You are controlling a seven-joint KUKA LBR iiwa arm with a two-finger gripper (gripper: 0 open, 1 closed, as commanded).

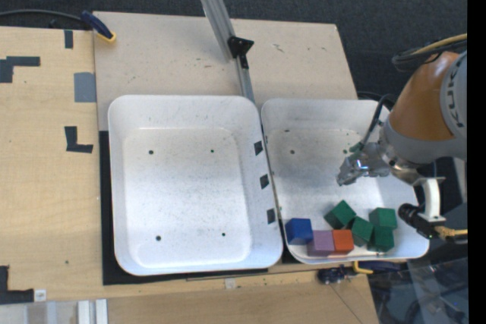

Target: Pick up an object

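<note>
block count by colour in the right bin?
Green cube-shaped blocks: 4
Blue cube-shaped block: 1
Purple cube-shaped block: 1
Orange cube-shaped block: 1
Total: 7, all in the right shallow white bin.

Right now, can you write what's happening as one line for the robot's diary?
gripper: over right bin, holding nothing seen | blocks: clustered at near edge | left bin: beside

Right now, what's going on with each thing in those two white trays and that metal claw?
Gripper: over the right bin, above the blocks, nothing seen in it.
Right bin: holds all the blocks at its near edge.
Blue block: resting by the divider.
Purple block: touching the orange block.
Green blocks: clustered together.
Left bin: speckled floor.
</note>
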